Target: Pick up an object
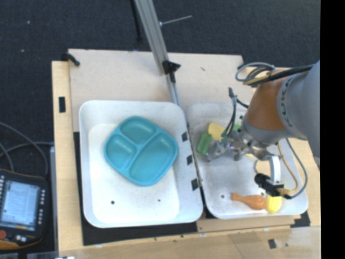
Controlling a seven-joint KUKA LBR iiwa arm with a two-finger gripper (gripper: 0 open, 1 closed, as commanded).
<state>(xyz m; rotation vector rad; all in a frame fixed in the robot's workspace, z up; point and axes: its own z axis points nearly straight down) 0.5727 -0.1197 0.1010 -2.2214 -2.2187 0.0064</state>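
Note:
In the right bin, a green object lies near the left wall with a yellow object just behind it. An orange carrot-like toy and a small yellow piece rest near the bin's front edge. My gripper reaches in from the right and sits low, right beside the green object, its metal fingers pointing left. The wrist with the orange band hangs above the bin's centre.
The left bin holds a teal divided plate. A slanted aluminium post rises behind the bins. Cables loop off the wrist at the back right. A pendant screen sits left of the bench.

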